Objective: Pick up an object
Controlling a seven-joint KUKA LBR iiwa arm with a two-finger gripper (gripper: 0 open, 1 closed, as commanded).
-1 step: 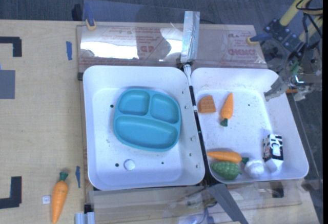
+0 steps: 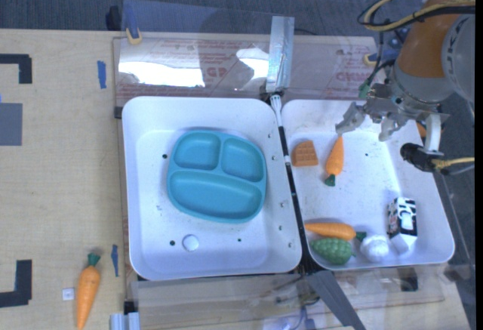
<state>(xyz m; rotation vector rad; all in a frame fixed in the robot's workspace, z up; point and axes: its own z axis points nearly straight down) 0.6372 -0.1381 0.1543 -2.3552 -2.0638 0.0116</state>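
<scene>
Hovering above the far end of the right bin (image 2: 445,242), the pincer (image 2: 372,121) stood with its fingers spread wide and nothing between them. The nearest candidate was the upright carrot (image 2: 335,156), which lay on the bin floor just below and to the camera's left of the fingers, beside a small brown block (image 2: 304,154).

Its long axis ran nearly straight toward and away from the camera — the blunt orange end pointed to the far wall, the narrow end with its green stub (image 2: 330,180) toward the near rim, tilted a touch left.

To take it well, the pincer would, in my judgement, need to shift left over the carrot's thick middle and turn so the fingers closed across the width (not along the length), then descend squarely. The block sat close enough that a finger could nudge it — a risk worth allowing for.
</scene>
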